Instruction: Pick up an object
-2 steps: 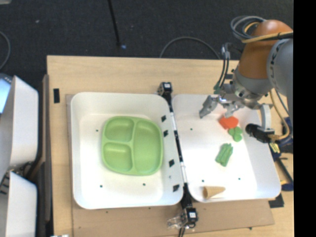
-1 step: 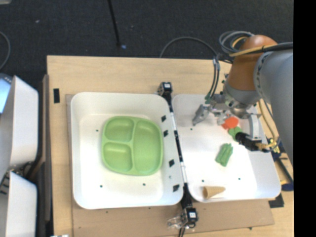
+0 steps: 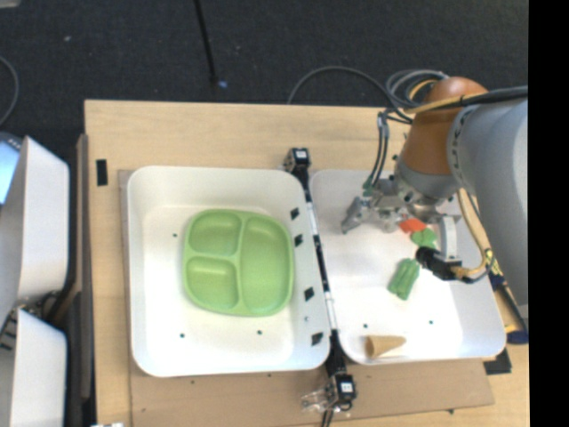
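Over right bin (image 3: pixel 356 327), claw (image 3: pixel 360 213)

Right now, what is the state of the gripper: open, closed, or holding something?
Gripper: cannot be told; it hangs over the right bin.

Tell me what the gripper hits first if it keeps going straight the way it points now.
The gripper seems to point down at the right bin, so it would likely meet bare bin floor first. The green block and orange piece lie off to its right. Depth is hard to judge from this slanted view.
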`<action>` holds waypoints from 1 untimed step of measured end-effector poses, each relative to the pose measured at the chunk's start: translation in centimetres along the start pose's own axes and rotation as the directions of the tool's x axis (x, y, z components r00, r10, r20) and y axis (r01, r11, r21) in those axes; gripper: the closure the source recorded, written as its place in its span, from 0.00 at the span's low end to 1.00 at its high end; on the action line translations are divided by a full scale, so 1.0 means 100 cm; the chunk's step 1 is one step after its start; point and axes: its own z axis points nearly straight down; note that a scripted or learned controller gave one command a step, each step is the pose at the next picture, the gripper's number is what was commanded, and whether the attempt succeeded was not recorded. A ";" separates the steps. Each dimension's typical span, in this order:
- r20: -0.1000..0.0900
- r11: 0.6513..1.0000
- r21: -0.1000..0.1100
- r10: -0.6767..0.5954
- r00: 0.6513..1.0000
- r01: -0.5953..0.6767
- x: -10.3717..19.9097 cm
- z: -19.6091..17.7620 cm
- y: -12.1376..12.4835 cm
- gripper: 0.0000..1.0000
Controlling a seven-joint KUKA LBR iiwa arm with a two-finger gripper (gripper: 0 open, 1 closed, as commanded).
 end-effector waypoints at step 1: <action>0.000 1.000 -0.005 0.003 1.000 -0.003 -0.001 -0.013 0.001 1.00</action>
